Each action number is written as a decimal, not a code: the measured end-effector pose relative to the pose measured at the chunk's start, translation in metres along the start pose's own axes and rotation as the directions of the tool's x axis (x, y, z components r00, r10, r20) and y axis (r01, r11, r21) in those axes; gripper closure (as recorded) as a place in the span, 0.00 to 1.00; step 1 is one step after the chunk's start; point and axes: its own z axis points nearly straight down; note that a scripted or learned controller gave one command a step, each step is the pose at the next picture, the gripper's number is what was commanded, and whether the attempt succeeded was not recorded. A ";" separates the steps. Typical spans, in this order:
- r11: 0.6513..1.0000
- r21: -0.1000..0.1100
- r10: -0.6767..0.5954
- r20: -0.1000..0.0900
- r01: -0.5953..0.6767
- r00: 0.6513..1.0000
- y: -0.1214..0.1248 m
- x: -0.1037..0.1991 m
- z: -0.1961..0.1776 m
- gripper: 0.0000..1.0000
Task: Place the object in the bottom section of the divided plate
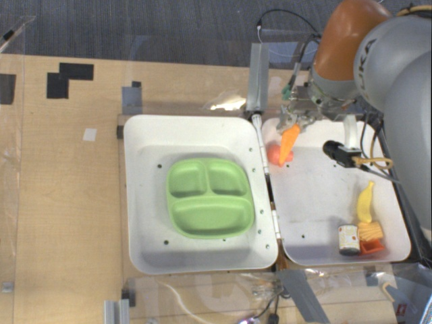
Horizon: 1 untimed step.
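The green divided plate (209, 198) lies in the left bin (145, 248), with two small sections at the back and one wide section at the front. My gripper (295, 123) hangs over the back left corner of the right bin (317, 241). It is shut on the top end of an orange carrot (289, 144), which slants down and to the left. A pink-red rounded piece (276, 155) sits at the carrot's lower end by the bin wall. The carrot is to the right of the plate, across the ridge between the bins.
In the right bin's front right corner lie a yellow banana (365, 201), a small can (347, 239) and an orange-yellow toy (371, 238). The arm fills the upper right. A metal post (256, 79) stands behind the bins.
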 end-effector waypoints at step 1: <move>0.997 0.001 -0.077 -0.002 0.077 0.997 -0.059 0.034 -0.005 1.00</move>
